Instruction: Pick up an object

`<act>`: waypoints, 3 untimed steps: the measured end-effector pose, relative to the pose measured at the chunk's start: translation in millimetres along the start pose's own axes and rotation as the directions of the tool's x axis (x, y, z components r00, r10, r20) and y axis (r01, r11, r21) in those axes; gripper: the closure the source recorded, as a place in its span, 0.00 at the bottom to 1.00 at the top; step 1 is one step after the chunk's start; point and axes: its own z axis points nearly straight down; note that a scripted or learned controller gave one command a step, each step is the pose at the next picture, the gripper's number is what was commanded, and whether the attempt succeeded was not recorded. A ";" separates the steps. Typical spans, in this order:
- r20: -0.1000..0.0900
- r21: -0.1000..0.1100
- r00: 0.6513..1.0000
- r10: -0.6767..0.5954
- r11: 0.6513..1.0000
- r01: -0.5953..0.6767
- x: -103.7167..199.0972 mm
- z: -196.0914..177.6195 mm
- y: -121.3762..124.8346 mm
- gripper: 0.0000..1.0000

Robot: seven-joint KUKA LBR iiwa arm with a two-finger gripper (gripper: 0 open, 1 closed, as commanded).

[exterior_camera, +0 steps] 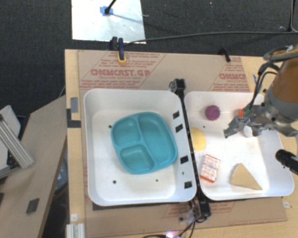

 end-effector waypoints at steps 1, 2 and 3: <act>0.001 -0.010 1.000 -0.002 1.000 0.002 0.0 -4.8 2.1 0.00; 0.001 -0.005 1.000 0.000 1.000 0.000 2.9 57.7 -0.1 0.00; 0.001 -0.005 1.000 0.000 1.000 0.000 0.8 101.8 5.8 0.00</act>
